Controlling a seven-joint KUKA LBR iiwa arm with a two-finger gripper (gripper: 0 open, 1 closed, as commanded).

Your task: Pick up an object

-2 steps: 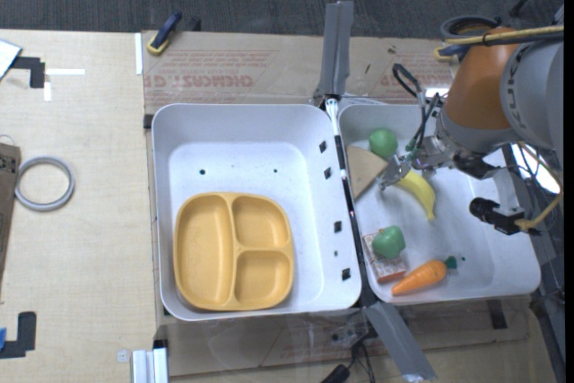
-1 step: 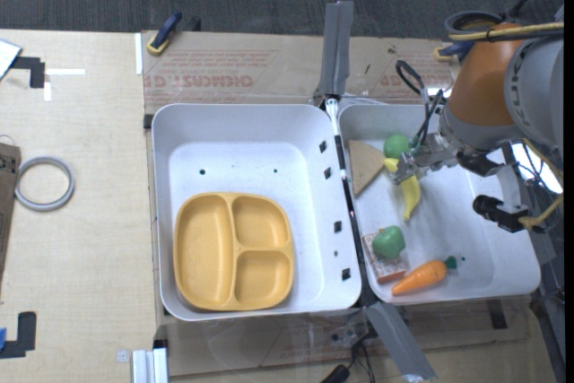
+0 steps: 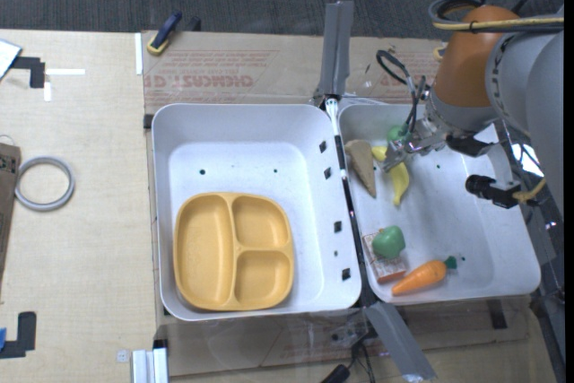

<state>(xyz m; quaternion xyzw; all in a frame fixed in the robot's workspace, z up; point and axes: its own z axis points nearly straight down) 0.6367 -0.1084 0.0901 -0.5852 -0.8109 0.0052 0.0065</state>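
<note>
The arm [image 3: 502, 58] was found reaching in over the far right corner of the right bin [image 3: 502, 282]; its gripper [image 3: 408, 142] was lowered near the bin's far edge, directly over a cluster of small items. The state of the gripper could not be determined; the tips were too small and too crowded by the items beneath to be read.

A yellow banana [image 3: 399, 181] was noted lying just below the gripper, its upper end touching or all but touching the tool; a small green piece [image 3: 396, 135] was seen at the gripper itself; whether either was gripped could not be established. A tan wedge-shaped item [image 3: 362, 164] lay against the bin's left wall, just beside the banana.

Toward the near edge a green round item [image 3: 389, 240] rested on a small box [image 3: 387, 265], with a carrot [image 3: 420, 276] just beside them; these were well apart from the gripper.

The left bin [image 3: 233, 130] carried a yellow divided plate [image 3: 234, 250] in its near left corner; it was judged to be outside the attempt.

The banana or the green piece was judged the likely target, given the gripper's placement; the crowding there was judged a risk to a clean grasp.
</note>
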